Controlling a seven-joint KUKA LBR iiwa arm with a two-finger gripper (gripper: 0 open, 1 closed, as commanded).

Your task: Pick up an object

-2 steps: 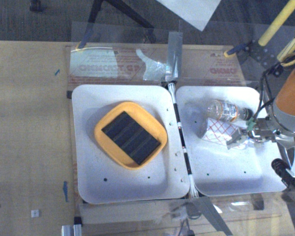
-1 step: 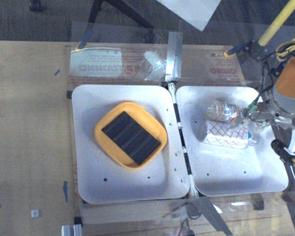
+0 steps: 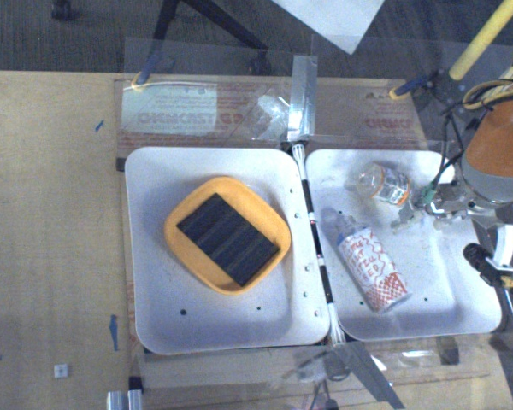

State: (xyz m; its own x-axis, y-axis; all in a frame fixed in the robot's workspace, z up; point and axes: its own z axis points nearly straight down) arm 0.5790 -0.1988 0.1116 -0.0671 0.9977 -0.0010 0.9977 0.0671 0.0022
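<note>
In the left bin (image 3: 154, 229) a yellow dish-shaped object (image 3: 227, 244) with a dark ribbed panel on top lies flat. The right bin (image 3: 449, 306) holds a red-and-white patterned bottle (image 3: 372, 267) on its side, near the bin's middle. A crumpled clear plastic container (image 3: 383, 184) with orange inside rests toward the far edge. My gripper (image 3: 421, 207) reaches in from the right, low over the right bin. It sits just right of the clear container and up-right of the patterned bottle. Nothing visibly sits between its tips.
A metal divider (image 3: 312, 229) runs between the two bins. Behind them stand a cardboard strip (image 3: 179, 109) and a clear plastic wrap (image 3: 269, 114). Cables (image 3: 457, 135) hang near the arm's orange band (image 3: 496, 139) at the right.
</note>
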